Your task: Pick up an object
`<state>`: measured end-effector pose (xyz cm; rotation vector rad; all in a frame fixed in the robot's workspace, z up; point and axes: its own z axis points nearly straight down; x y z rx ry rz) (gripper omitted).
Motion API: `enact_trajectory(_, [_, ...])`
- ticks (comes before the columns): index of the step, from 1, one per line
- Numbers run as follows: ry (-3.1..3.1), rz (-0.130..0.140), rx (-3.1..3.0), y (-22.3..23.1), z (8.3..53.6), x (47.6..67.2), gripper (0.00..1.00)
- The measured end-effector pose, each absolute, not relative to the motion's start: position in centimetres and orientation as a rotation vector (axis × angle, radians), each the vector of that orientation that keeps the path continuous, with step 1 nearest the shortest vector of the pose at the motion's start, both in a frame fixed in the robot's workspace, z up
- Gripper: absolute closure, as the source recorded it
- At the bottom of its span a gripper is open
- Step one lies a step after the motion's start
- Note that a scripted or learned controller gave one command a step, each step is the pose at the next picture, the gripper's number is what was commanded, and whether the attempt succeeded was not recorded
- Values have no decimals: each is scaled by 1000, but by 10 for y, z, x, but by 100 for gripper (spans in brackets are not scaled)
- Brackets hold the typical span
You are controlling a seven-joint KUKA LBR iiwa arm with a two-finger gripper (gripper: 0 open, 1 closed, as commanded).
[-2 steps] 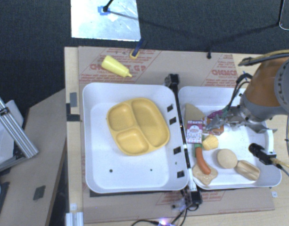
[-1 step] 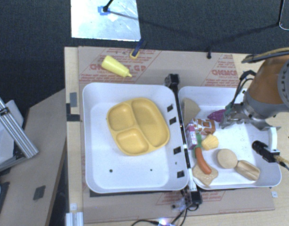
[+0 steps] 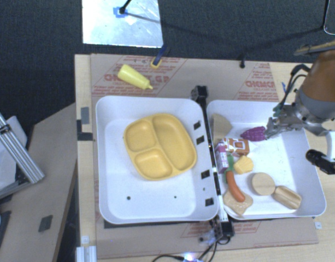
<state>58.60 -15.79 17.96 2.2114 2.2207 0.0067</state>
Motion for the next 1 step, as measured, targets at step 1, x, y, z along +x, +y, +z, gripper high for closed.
enact_trajectory(1, [2222, 6, 2212, -158, 228, 588, 100])
